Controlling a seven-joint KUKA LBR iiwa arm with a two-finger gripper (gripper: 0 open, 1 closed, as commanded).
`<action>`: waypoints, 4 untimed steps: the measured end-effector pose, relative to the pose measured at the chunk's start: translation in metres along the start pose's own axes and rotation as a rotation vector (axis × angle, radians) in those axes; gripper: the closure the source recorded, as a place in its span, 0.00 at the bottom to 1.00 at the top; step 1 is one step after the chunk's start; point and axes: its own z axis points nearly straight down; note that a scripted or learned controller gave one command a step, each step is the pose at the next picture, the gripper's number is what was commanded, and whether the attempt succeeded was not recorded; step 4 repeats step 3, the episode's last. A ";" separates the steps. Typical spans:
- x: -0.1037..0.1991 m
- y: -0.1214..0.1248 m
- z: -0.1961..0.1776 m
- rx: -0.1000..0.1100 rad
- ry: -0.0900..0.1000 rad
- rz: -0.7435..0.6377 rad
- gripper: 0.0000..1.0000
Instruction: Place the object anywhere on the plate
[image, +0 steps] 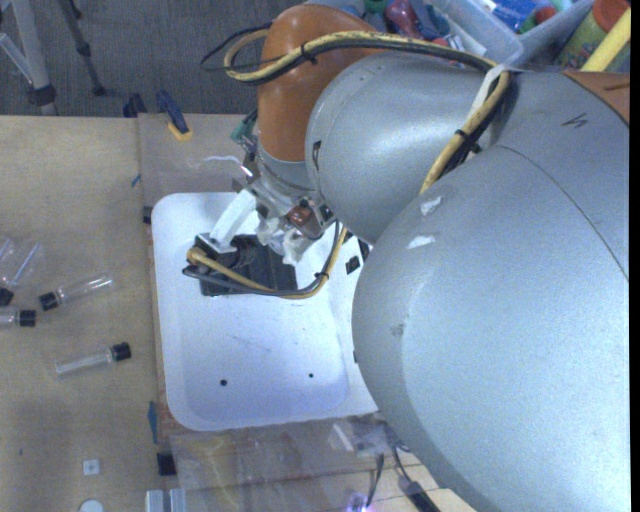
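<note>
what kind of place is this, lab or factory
Probably a robotics research lab: a large grey robot arm reaches over a shallow white bin on a wooden bench, with capped clear vials lying loose beside it.

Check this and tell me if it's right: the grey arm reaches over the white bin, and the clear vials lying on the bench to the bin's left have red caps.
Not quite. The caps are black, not red, as the camera view shows. The rest stands: the grey arm reaches over the white bin, and the clear vials lie on the bench to the bin's left.
</note>
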 end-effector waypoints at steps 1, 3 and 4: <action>0.036 0.030 0.037 0.000 0.001 0.381 1.00; 0.024 0.028 0.144 0.023 -0.043 0.019 1.00; 0.024 0.028 0.144 0.023 -0.043 0.019 1.00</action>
